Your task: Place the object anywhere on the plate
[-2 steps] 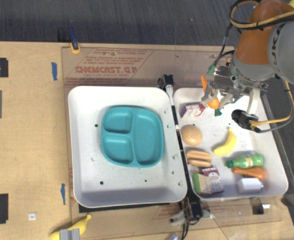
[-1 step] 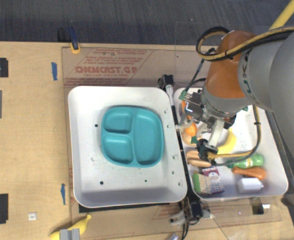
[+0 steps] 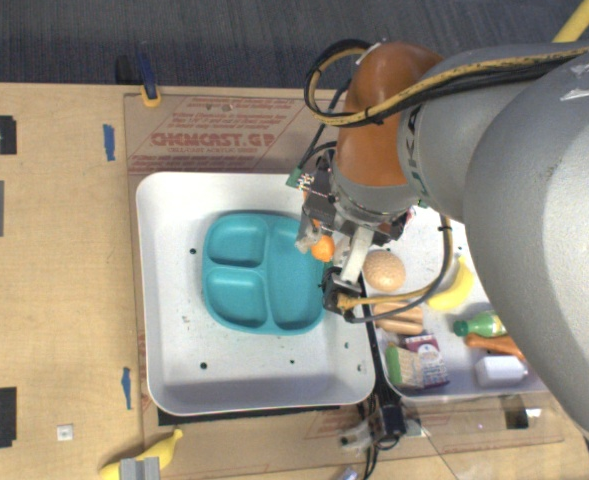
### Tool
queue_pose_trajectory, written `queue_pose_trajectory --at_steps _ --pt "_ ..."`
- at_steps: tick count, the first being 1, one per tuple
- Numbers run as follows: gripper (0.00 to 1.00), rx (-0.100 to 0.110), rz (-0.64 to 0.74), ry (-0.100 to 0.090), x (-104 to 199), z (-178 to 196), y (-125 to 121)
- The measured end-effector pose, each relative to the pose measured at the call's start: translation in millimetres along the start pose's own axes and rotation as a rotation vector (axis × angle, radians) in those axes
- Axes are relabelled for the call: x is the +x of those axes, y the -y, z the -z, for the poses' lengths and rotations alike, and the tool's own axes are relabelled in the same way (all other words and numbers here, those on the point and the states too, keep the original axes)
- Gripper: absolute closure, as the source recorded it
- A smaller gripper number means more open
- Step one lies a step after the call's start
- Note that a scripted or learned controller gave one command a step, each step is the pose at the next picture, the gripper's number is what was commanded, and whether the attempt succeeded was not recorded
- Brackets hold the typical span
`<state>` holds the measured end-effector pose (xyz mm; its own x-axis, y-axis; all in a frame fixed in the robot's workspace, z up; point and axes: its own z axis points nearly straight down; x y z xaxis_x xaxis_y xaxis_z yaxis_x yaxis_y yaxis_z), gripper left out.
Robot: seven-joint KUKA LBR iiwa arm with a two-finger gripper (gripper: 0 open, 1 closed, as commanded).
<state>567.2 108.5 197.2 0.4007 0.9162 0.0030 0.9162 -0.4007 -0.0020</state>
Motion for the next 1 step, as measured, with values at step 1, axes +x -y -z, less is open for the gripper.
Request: queue_pose_trajectory --at_steps 1 --pt "1.0 0.007 0.445 0.004 26.4 -5.4 22.1"
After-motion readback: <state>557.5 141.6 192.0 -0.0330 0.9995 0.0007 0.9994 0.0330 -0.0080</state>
